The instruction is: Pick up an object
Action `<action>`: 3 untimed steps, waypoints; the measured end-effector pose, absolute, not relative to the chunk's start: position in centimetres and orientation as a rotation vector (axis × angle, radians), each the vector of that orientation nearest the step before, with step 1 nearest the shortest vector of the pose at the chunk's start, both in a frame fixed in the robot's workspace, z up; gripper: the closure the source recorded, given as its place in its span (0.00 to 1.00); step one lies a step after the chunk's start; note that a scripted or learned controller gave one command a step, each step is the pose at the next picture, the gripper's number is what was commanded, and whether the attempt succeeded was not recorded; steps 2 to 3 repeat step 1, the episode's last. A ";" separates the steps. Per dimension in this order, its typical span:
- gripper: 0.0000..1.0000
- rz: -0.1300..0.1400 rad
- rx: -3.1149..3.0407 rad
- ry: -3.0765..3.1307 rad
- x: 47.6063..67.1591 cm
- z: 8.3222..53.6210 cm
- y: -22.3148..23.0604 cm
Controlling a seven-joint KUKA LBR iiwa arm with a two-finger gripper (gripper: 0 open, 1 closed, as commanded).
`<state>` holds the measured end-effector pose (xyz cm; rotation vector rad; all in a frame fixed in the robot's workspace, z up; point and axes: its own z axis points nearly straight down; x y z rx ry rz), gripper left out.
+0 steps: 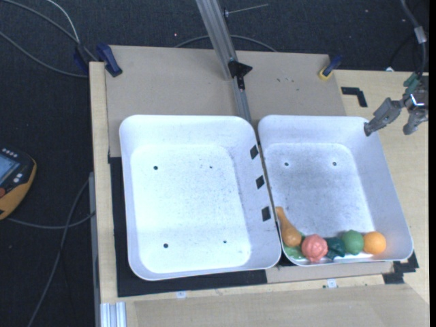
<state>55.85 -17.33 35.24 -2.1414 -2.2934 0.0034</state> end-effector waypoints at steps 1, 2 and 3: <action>0.00 -0.008 -2.229 -2.225 48.7 42.6 -18.0; 0.00 -0.008 -2.229 -2.225 48.7 42.6 -18.0; 0.00 -0.008 -2.229 -2.225 48.7 42.6 -18.0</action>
